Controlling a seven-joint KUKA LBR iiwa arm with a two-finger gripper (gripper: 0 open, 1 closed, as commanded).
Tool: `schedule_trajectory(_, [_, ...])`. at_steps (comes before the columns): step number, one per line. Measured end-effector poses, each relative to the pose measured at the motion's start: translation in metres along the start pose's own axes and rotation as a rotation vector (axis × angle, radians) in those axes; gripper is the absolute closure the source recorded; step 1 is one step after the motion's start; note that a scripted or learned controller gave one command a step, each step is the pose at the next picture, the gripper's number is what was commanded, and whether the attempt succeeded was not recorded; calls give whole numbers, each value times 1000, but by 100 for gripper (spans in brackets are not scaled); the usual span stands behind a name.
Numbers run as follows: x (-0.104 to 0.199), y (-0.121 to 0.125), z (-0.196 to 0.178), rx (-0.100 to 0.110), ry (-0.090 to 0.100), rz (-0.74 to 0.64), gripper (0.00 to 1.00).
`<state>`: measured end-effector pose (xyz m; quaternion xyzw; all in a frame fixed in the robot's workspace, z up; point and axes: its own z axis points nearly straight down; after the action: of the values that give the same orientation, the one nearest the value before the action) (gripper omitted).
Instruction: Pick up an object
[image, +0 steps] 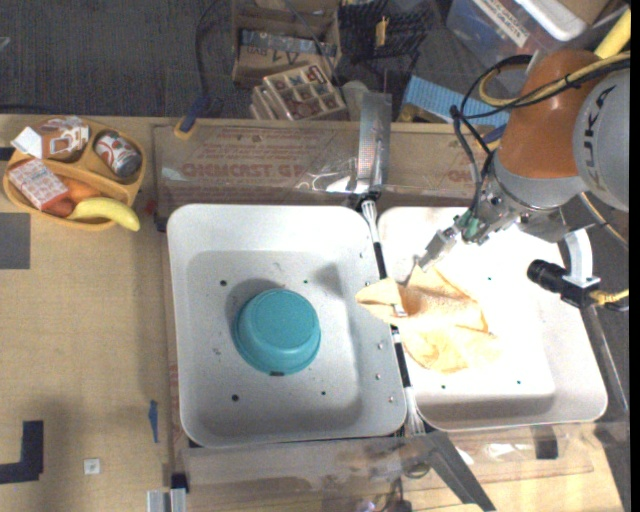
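A crumpled yellow-orange cloth (445, 325) lies in the right bin (560, 390), against its left wall. One corner of it drapes over the divider towards the left bin (200, 250). A teal bowl (278, 330) sits upside down in the middle of the left bin. The gripper (418, 264) reaches in from the upper right, slanting down and left. Its tip is just above the cloth's upper left part, close to the divider. Whether it touches or grips the cloth cannot be made out.
An orange tray (60, 185) with toy food and a banana (105, 211) sits on the bench at the far left. A cardboard strip (260, 170) runs behind the bins. A black cylinder (552, 273) on a bracket hangs over the right bin's right side.
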<state>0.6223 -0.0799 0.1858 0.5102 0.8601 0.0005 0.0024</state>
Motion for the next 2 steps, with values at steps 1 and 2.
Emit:
schedule_trajectory(1, [-36,5,-8,-2,-2,-108,0])
schedule_trajectory(2, [-70,-55,81,1,1,-188,0])
